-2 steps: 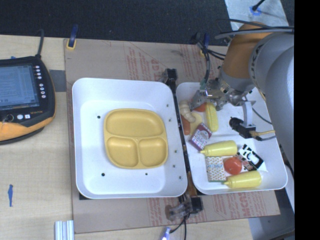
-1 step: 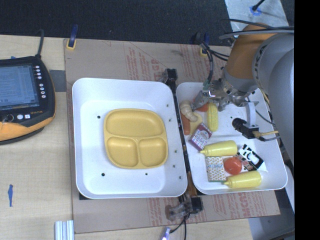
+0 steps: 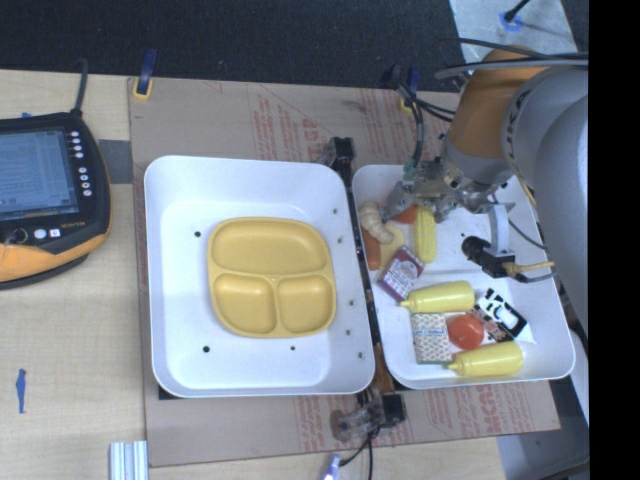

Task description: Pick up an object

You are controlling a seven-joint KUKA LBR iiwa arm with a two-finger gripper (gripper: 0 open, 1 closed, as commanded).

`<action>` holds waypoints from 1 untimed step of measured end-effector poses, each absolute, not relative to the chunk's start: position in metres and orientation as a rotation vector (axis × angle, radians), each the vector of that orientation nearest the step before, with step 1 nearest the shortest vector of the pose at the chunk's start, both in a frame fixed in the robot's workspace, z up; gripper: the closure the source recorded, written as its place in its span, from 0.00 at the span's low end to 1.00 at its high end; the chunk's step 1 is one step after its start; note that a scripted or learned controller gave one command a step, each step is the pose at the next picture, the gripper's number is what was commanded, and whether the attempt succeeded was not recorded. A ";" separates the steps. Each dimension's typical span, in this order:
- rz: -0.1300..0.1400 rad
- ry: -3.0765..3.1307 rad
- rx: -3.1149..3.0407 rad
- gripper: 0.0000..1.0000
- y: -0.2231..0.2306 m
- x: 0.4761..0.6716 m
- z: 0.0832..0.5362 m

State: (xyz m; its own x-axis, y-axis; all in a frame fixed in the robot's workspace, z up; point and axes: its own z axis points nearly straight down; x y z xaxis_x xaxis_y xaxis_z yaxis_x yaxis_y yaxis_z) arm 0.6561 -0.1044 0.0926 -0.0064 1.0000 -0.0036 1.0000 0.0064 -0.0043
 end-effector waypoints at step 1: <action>0.005 -2.228 -2.216 0.00 -0.115 0.657 0.092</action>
State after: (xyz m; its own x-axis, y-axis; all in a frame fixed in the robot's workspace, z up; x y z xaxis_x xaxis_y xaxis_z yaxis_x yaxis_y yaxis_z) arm 0.6565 -0.1154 0.0925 -0.0053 1.0000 -0.0030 1.0000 0.0053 -0.0012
